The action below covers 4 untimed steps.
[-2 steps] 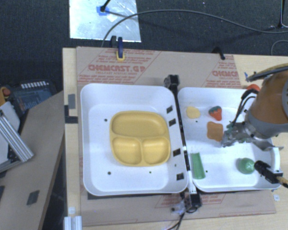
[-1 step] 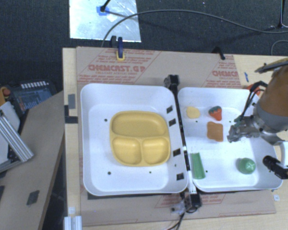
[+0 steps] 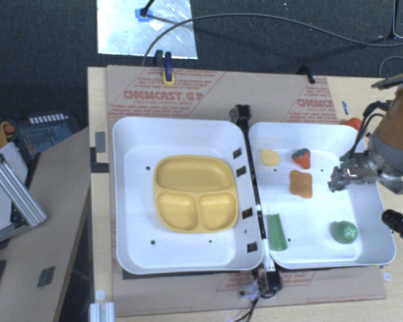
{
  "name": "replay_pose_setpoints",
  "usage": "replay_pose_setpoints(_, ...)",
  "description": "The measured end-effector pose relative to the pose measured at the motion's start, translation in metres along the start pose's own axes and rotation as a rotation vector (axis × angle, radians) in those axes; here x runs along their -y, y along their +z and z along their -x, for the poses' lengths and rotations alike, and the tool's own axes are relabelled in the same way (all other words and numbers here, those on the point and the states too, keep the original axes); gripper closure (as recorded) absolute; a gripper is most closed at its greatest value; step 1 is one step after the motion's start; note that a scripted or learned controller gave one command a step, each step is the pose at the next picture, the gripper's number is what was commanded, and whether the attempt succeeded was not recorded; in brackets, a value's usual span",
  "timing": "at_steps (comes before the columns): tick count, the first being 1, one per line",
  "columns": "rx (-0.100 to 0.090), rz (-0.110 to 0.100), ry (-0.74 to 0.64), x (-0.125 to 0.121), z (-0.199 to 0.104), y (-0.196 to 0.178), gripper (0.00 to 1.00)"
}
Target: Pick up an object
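The right bin holds several small toy foods: a pale yellow piece, a red strawberry, an orange-brown piece, a green stick and a green ball. My gripper hangs over the bin's right half, to the right of the orange-brown piece and above the green ball. Nothing shows between its fingers.
A yellow three-part tray lies in the left bin. A black divider with clips runs between the bins. The arm's body covers the right bin's right rim. Cardboard lies under both bins.
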<state>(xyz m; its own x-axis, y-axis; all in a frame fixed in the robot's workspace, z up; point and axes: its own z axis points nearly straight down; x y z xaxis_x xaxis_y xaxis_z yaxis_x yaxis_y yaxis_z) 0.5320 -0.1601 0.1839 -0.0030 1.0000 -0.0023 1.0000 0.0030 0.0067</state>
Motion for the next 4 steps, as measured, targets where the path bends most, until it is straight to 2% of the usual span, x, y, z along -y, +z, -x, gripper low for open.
replay_pose_setpoints(1, 0.0, 0.002, -0.001, -0.002, 0.001, -0.054, 1.0)
replay_pose_setpoints(2, -0.004, -0.004, -0.007, -0.006, -0.052, -0.053, 1.0)
replay_pose_setpoints(3, -0.004, -0.004, -0.007, -0.022, -0.104, -0.062, 1.0)
replay_pose_setpoints(4, -0.004, -0.005, -0.008, -0.037, -0.162, -0.05, 1.0)
